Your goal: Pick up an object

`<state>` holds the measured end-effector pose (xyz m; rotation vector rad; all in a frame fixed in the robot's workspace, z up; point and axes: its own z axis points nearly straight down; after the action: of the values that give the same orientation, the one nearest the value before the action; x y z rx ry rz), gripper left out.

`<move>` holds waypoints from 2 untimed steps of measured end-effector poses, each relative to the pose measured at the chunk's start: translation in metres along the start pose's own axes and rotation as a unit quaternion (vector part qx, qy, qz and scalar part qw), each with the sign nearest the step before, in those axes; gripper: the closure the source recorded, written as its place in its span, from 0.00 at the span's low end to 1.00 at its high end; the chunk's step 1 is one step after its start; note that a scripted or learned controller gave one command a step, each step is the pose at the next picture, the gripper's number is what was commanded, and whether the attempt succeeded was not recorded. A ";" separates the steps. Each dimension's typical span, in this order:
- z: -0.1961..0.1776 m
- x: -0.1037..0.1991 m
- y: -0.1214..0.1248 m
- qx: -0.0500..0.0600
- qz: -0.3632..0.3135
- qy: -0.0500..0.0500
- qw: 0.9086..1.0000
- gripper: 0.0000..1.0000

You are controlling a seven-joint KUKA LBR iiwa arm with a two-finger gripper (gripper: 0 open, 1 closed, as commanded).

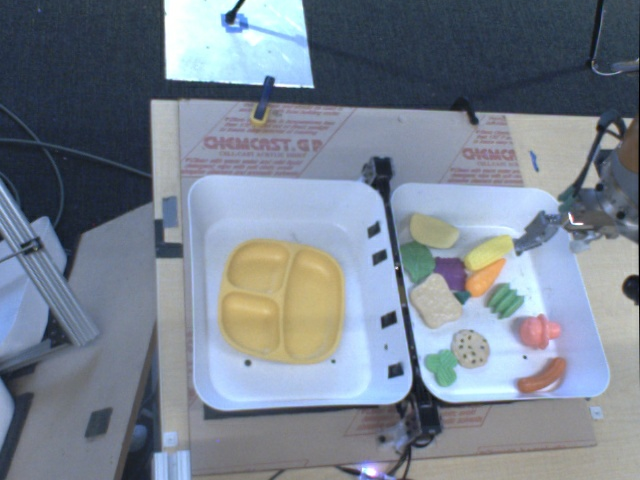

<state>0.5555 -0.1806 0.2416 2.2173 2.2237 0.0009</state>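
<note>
Desk (300, 133), front edge: two white bins side by side, with a row of black clips along the join.

Left bin (215, 208): one yellow divided plate (283, 300), three compartments, lying flat near the middle.

Right bin (575, 298): toy food, loosely clustered. Green broccoli piece (417, 262) nearest the divider, a pale yellow lemon-like piece (434, 231) just above it. Slice of toast (435, 301) below, touching a purple piece (452, 271). Small green leafy piece (441, 367) near the front wall, chocolate-chip cookie (469, 348) just beside it. Yellow corn cob (487, 252) and orange carrot (485, 277) lie side by side, tilted. Green pea pod (505, 300) right of the carrot. Pink-red piece (538, 332) further right; sausage (542, 376) in the front right corner.

Claw (527, 238): reaches in over the right wall, low, tips just beside the corn cob's right end. Fingers blurred; cannot tell how far apart they stand, and nothing is seen between them.

Arm (610, 203): grey, at the right edge.
</note>
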 end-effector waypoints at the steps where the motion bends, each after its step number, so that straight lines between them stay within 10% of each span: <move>1: 0.165 -0.024 -0.013 0.003 0.002 0.001 1.000 0.00; 2: 0.146 -0.024 -0.009 -0.002 0.001 0.000 1.000 1.00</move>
<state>0.5466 -0.2044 0.0955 2.2168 2.2197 0.0038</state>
